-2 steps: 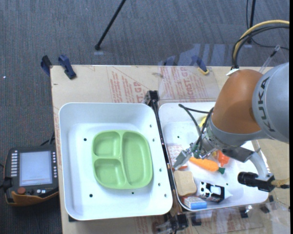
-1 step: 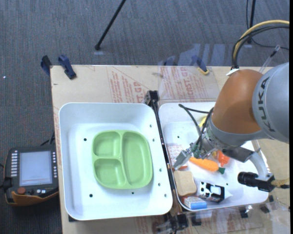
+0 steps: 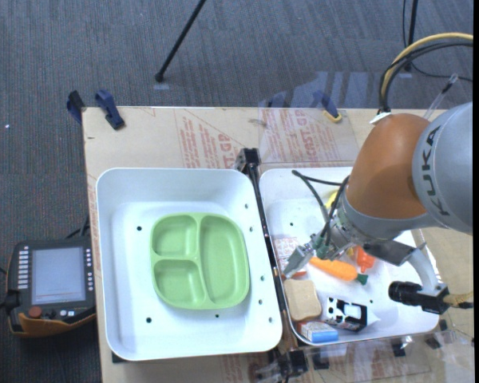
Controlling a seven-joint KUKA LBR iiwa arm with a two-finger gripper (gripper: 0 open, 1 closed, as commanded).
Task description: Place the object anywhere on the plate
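Observation:
A light green divided plate (image 3: 199, 260) lies in the left white bin (image 3: 116, 214), with nothing on it. My gripper (image 3: 307, 254) is down in the right bin (image 3: 303, 190), at the bin's left side. It hangs just left of an orange toy carrot (image 3: 337, 270) and above a red-and-white packet (image 3: 286, 250). The grey and orange wrist hides much of the gripper, and I see nothing held in it.
A tan toast slice (image 3: 303, 299), a black-and-white item (image 3: 345, 313) and a small blue block (image 3: 319, 335) lie near the right bin's front. A red piece (image 3: 366, 258) sits beside the carrot. A black divider (image 3: 259, 206) separates the bins. A pendant (image 3: 54, 282) sits left of the bench.

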